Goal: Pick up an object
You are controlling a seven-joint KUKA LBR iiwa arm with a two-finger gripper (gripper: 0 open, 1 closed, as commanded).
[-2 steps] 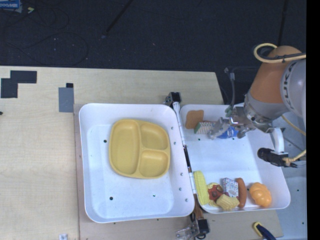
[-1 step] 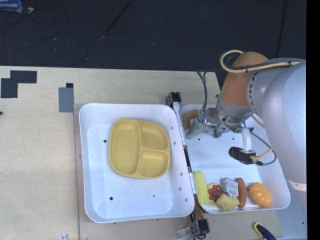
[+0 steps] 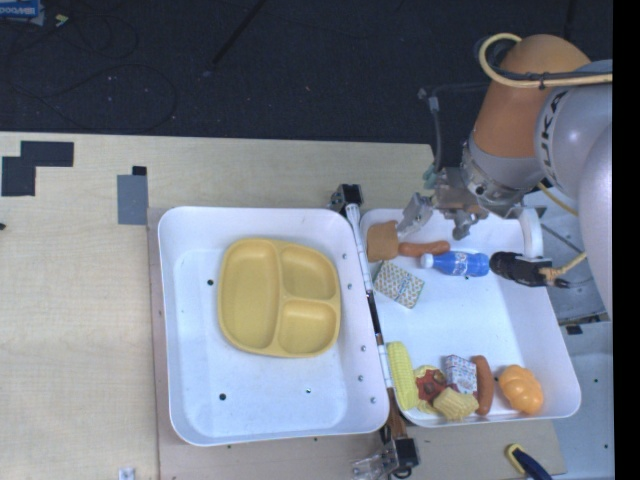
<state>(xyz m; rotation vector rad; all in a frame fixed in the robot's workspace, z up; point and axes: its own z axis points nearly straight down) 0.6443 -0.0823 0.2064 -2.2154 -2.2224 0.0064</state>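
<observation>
Presently I see the claw (image 3: 438,218) spread and holding nothing, hovering above the right white bin's (image 3: 530,333) far edge, just beyond the blue plastic bottle (image 3: 460,263) lying there.

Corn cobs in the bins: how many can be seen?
2. One corn cob lies along the left wall of the right bin near its front; a smaller corn piece sits in the toy food pile at the front edge. More may be hidden underneath.
</observation>
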